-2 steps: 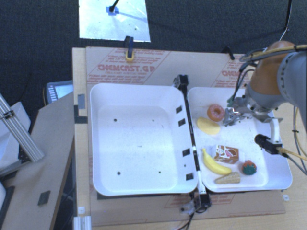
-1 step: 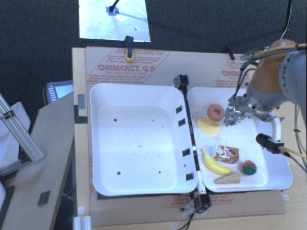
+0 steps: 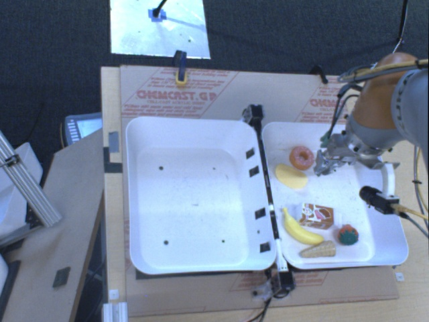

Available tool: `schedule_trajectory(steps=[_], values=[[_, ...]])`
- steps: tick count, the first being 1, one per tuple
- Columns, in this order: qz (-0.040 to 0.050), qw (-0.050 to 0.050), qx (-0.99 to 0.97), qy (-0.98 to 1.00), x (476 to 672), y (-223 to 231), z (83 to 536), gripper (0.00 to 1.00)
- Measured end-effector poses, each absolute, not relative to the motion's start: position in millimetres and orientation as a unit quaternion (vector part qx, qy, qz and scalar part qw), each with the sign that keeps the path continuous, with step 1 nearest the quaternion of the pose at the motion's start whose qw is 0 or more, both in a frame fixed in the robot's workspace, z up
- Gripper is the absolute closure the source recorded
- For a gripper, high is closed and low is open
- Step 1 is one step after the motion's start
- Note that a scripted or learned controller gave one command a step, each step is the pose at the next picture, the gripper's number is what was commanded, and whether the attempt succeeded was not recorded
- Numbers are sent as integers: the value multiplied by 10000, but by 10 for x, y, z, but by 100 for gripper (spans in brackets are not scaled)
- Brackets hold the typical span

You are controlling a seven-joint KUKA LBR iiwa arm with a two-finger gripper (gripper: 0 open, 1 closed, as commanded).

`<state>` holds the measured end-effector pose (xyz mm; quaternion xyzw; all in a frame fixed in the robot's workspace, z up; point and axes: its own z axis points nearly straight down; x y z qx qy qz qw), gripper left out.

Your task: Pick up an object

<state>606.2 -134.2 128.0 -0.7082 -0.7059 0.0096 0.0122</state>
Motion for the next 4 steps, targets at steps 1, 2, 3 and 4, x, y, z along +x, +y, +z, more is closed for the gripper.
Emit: schedule_trajectory(steps=[1,2,3,4], values=[[112,145,-7081,-7059,6053,-1341,1348,100],[126,166,-7078,-7061,6045,-1340,1419,100],[141,192,-7075,-7064,6037,-1339,1487,100],[156,216,-7069,-7068,6030,-1337,1556,100]])
